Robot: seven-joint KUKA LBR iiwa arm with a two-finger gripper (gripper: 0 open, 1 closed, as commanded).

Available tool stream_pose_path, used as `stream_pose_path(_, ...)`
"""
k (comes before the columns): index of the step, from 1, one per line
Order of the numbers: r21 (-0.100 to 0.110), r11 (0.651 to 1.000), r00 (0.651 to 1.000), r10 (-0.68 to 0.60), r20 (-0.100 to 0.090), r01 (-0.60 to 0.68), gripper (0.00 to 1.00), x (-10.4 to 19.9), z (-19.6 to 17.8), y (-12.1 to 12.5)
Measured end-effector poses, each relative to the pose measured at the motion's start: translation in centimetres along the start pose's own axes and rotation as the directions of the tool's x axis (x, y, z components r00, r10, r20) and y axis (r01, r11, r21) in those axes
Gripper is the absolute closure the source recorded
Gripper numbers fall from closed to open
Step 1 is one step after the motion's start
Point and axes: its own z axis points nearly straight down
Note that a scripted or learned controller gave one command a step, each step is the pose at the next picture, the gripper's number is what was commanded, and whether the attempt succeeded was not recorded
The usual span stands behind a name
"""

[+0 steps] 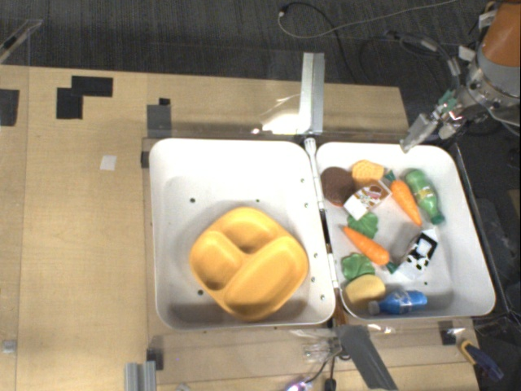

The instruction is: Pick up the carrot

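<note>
An orange plastic toy carrot (pixel 406 201) lay in the right-hand shallow white bin (pixel 470 243), near its upper right, its long axis running diagonally from upper left to lower right; its upper end sat by something green, the lower end tapering down toward the bin's middle. A second orange carrot-shaped toy (pixel 366 245) lay lower and further left, on a similar slant, with green at its lower right tip. A green rounded plastic vegetable (pixel 423 191) lay just beside the first carrot on its right, a small white-and-red box (pixel 368 199) just to its left. A brown round piece (pixel 335 183), a yellow ridged piece (pixel 367 170), a black-and-white patterned block (pixel 419 251), a tan lump (pixel 365 287) and a blue bottle (pixel 403 302) shared that bin. The left white bin (pixel 175 210) held a yellow compartmented dish (pixel 248 261). The hand (pixel 425 126) hung above the right bin's upper rim, well apart from both carrots, holding nothing; I cannot tell how far it was open. Both bins sat on a pale wooden surface (pixel 73 243), with dark carpet (pixel 163 10) and cables (pixel 358 23) beyond.
</note>
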Motion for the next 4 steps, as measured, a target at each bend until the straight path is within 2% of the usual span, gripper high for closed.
stream_pose_path(1, -0.001, 0.999, 0.999, -0.039, 0.000, 0.039, 0.00, 1.9, 5.7, 3.6)
stream_pose_path(2, -0.004, 0.985, 0.985, -0.171, 0.004, 0.171, 0.00, -1.8, -5.8, 1.4)
stream_pose_path(3, -0.003, 0.841, 0.841, -0.540, 0.002, 0.540, 0.00, -0.9, 15.3, 2.6)
stream_pose_path(4, -0.002, 0.782, 0.782, -0.624, 0.006, 0.624, 0.00, -5.0, 2.3, -1.2)
